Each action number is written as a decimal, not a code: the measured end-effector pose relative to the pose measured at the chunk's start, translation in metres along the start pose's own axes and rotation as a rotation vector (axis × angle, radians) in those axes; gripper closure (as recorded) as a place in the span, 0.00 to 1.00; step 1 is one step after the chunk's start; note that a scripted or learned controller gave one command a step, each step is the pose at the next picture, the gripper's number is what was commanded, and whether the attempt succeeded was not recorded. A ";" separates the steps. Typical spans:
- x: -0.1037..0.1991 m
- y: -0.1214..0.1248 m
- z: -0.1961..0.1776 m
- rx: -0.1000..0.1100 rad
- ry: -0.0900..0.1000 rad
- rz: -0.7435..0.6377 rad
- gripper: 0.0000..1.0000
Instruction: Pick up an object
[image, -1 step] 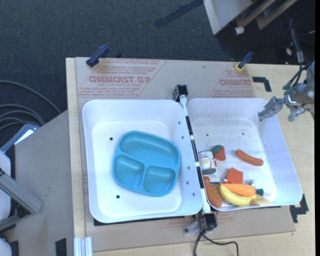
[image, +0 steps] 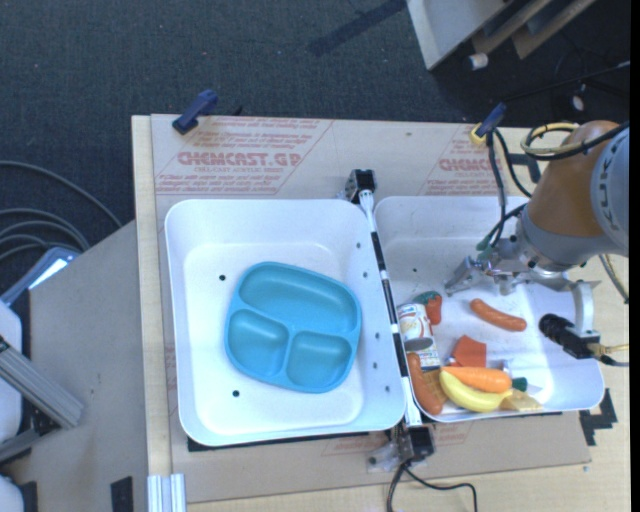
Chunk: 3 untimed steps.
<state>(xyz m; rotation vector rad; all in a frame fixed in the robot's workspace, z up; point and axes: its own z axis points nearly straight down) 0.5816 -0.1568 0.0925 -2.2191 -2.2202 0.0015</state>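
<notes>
The robot arm (image: 575, 200) comes in from the right side. It is grey with an orange band, and it bends down over the right bin (image: 430, 215). Its gripper (image: 497, 274) hangs low in the middle of that bin, with metal parts sticking out to the left. Nothing can be seen held in it. The arm hides the tips from above, so it is not possible to tell how the jaws stand.

The right bin holds toy food. A hot dog (image: 497, 315) lies just below the gripper, a little to the right. Near the divider between the two bins stands a small can (image: 414, 325), with a little red and green piece (image: 432, 305) just beside it. A red-orange block (image: 469, 352) sits in the middle of the pile. Below it lies a carrot (image: 482, 379) on top of a banana (image: 470, 393). A long orange-brown piece (image: 424, 390) lies along the left wall of this bin, touching the banana. All the food sits in the front half of the bin.

The left bin (image: 200, 260) holds a blue plate (image: 292, 326) with three sections. The plate lies flat in the middle of its bin.
</notes>
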 end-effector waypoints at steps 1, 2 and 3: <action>0.026 -0.071 0.009 0.001 0.000 0.001 0.00; 0.026 -0.070 -0.001 -0.004 -0.002 0.002 1.00; 0.107 -0.077 -0.141 -0.002 0.000 0.000 1.00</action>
